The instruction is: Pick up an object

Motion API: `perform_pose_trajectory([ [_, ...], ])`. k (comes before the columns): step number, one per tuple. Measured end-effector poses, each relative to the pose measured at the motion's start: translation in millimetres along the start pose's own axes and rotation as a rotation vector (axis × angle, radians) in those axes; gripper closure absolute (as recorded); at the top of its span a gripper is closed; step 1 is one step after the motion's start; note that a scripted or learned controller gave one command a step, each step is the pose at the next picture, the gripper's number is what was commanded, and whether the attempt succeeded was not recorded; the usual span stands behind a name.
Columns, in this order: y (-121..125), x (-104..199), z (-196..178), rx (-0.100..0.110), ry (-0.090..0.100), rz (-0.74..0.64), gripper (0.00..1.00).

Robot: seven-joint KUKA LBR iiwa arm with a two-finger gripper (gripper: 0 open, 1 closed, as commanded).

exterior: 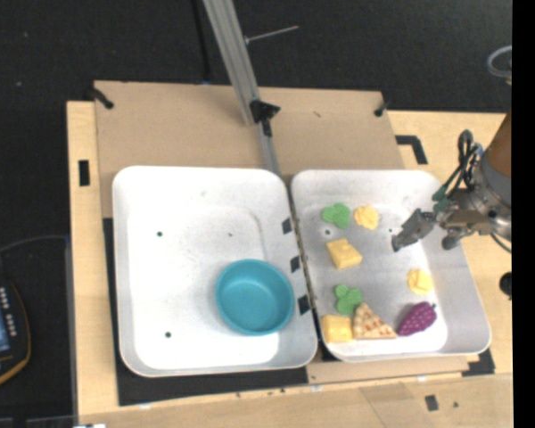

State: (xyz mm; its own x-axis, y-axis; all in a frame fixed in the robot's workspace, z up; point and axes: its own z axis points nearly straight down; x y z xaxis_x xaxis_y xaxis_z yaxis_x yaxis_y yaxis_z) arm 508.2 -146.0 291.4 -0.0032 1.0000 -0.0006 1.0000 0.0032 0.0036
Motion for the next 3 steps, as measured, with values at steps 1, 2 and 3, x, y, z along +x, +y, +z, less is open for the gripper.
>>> perform_pose_trajectory([
  [1, 0, 0, 0, 0.000, 0.000, 0.002, 0.00],
  [2, 2, -3, 42, 0.005, -0.001, 0.004, 0.00],
  [3, -2, 1, 103, 0.008, 0.000, 0.004, 0.00],
])
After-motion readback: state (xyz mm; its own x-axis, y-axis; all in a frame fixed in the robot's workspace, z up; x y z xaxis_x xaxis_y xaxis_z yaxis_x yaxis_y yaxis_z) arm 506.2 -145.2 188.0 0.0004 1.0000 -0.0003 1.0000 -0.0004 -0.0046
